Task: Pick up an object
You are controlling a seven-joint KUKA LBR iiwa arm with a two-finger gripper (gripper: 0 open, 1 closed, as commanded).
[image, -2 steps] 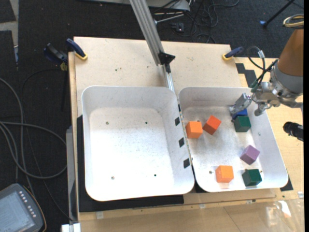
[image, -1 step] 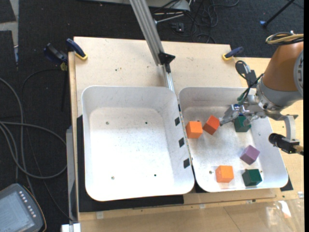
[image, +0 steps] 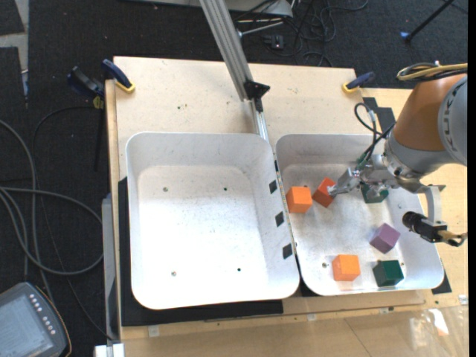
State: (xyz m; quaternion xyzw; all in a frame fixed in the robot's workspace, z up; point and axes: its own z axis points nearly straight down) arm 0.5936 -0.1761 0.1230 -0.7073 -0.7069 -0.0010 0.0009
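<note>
Gripper (image: 336, 189) down in the right bin (image: 357, 143), right at the red block (image: 324, 193)

Can't tell if the claw's open or closed. Orange cube (image: 300, 198) sits just beside the red block, near the bin's left wall.

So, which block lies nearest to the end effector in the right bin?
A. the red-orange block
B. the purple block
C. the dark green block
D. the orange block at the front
A: the end effector sits right beside the red-orange block, while the purple block, the dark green block and the front orange block lie farther off in the right bin.
</note>
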